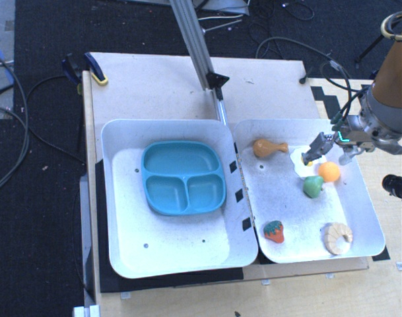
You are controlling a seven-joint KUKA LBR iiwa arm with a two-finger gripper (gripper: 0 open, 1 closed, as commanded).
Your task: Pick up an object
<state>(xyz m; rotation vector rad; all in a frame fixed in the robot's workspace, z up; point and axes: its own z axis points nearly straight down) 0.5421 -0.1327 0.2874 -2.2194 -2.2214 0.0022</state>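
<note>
Two shallow white bins are seen side by side on the bench. In the left bin (pixel 121 243) a blue divided tray (pixel 184 177) with three compartments is laid near the middle. In the right bin (pixel 366 216) several toy foods are scattered: a brown drumstick (pixel 268 148) near the far wall, an orange ball (pixel 329 172) touching a green piece (pixel 313 187) just in front of it, a strawberry (pixel 274 230) and a pale shrimp-like piece (pixel 337 238) by the near wall. The gripper (pixel 327 149) is hung above the far right part, its jaws spread, with nothing pinched between them.
</note>
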